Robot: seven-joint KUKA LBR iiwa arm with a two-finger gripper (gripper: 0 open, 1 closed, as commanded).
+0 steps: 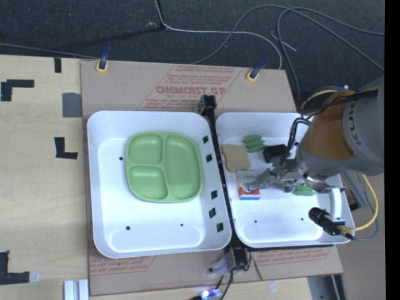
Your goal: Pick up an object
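While my arm reaches in from the right, my pincer [257, 181] hangs low in the right bin [275, 230], over the red-and-blue card [249, 194]; how wide it stands, I cannot tell.

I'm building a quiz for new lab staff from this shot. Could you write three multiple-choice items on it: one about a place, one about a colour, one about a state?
1. Where does the divided plate lie?
A. in the left bin
B. in the right bin
C. on the cardboard outside the bins

2. What colour is the divided plate?
A. red
B. light green
C. black

3. Where is the gripper now?
A. parked over the dark cloth at the top
B. over the left bin
C. down in the right bin among the small items

Answers: 1 A, the plate sits inside the left bin. 2 B, it is pale green all over. 3 C, the arm reaches into the right bin, beside the tan piece.
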